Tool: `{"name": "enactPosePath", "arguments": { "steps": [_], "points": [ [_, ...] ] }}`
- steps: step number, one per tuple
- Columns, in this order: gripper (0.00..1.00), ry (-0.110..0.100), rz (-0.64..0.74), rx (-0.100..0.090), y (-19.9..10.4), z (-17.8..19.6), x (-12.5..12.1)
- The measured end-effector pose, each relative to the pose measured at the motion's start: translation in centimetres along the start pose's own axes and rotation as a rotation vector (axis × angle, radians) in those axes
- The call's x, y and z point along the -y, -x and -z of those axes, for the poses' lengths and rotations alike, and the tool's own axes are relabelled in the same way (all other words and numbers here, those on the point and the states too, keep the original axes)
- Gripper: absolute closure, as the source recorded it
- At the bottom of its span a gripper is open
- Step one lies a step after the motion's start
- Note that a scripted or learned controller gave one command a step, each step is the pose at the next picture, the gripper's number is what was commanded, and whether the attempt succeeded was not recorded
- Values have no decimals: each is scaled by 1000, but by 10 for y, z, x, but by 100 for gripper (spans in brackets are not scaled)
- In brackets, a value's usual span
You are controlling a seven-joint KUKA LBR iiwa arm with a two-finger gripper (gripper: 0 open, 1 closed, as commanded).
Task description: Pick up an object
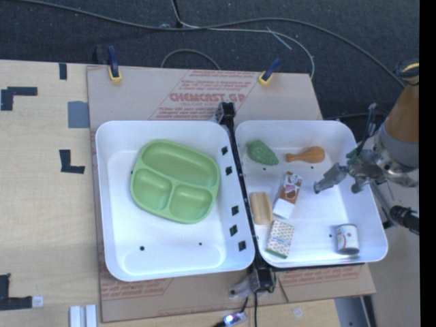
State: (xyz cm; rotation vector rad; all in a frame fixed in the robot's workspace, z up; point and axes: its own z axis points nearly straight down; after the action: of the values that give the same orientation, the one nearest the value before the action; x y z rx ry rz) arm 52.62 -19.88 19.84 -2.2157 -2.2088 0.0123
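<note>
The right bin (340, 131) holds several small items: a green leafy piece (262, 152), a tan drumstick (306, 156), a red and white packet (290, 189), a tan block (260, 208), a green patterned packet (280, 238) and a small silver can (345, 238). My gripper (343, 180) hangs over the right side of this bin, above and right of the red packet. Its two fingers (328, 180) are spread apart with nothing between them.
The left bin (109, 182) holds a green divided plate (176, 180). A black divider with clips (235, 182) runs between the bins. Cardboard (204, 90) lies under both, clamped at the back. Cables cross the dark floor behind.
</note>
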Motion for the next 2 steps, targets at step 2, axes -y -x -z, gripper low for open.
{"name": "enactPosePath", "arguments": {
  "steps": [2],
  "points": [
    [0,10,3,4,3,-38,2]
  ]
}}
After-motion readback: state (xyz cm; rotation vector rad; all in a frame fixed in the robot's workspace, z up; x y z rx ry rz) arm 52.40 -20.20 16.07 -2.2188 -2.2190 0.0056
